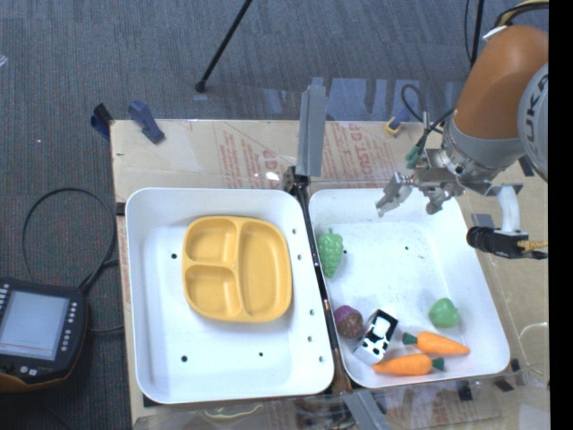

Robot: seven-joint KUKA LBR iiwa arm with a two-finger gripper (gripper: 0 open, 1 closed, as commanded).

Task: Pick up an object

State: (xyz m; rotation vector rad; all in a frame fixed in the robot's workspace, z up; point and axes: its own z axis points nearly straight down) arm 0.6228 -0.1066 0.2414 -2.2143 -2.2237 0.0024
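Observation:
My gripper (414,195) hangs over the back edge of the right bin (403,258), its two fingers spread apart and nothing between them. Below it in that bin lie a green grape bunch (329,252) by the left wall, a dark purple fruit (348,320), a black-and-white toy cow (378,336), two orange carrots (428,354) along the front, and a small green pepper (443,313) at the right. All of these sit well in front of the gripper, untouched.
The left bin (152,330) holds a yellow divided plate (237,268). A grey upright post (311,137) stands behind the seam between the bins. A black cable fitting (497,238) juts over the right bin's right rim.

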